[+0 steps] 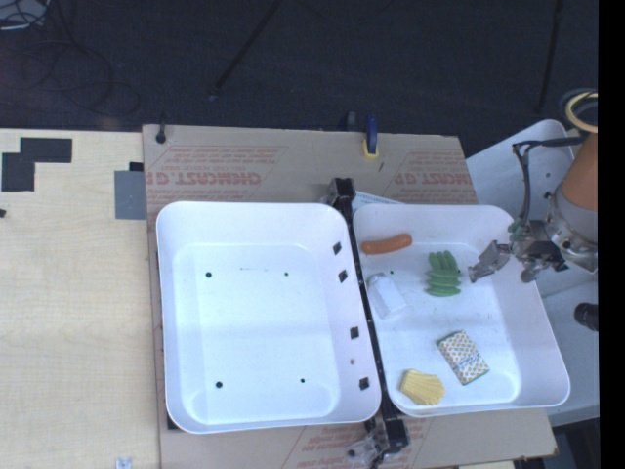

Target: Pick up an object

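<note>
The two-finger metal gripper (510,257) was seen at the right rim of the right-hand shallow white bin (547,360), reaching in from the right, with its grey fingers spread apart and nothing between them. It was poised above the bin's upper right part, apparently so that a descent onto one of the objects could follow. Behind it, the grey arm with the orange band (584,179) was cut off by the view's edge.

Nearest to the gripper, a green ridged, hand-like toy (442,273) was lying on the bin floor, near but apart from the fingers; it was judged the likeliest object to be picked. An orange sausage-shaped piece (387,244) was lying by the far wall. A pale, whitish translucent item (387,296) was resting beside the divider between the bins. Toward the near edge, a small patterned square packet (462,356) and a yellow ridged sponge-like block (422,387) were lying close together. The left-hand shallow white bin (171,262) was set just beside, presumably as the drop place.
</note>
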`<act>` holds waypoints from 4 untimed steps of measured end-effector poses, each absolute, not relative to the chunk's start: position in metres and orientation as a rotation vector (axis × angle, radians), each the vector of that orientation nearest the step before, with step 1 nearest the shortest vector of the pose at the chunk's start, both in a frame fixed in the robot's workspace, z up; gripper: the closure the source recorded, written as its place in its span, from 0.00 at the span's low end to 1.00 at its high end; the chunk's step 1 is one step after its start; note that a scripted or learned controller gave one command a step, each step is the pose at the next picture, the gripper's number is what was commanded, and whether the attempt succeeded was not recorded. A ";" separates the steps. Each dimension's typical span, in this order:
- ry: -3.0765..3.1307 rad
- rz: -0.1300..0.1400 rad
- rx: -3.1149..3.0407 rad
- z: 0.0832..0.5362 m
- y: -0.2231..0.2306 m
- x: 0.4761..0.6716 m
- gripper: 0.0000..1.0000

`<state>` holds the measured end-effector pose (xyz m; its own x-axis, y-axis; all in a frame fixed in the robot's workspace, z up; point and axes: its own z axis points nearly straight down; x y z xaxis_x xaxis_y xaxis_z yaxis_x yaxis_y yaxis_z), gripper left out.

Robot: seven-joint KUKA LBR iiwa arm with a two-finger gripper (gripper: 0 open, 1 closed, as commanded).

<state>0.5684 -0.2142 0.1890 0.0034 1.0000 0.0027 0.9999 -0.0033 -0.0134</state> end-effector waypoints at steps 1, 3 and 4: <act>-2.222 -0.006 -2.219 0.086 -0.212 0.624 0.00; -2.220 0.001 -2.217 0.088 -0.180 0.603 0.00; -2.220 0.002 -2.215 0.087 -0.146 0.604 0.00</act>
<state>0.6045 -0.1464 0.0872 -0.0020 1.0000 0.0031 1.0000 0.0020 -0.0047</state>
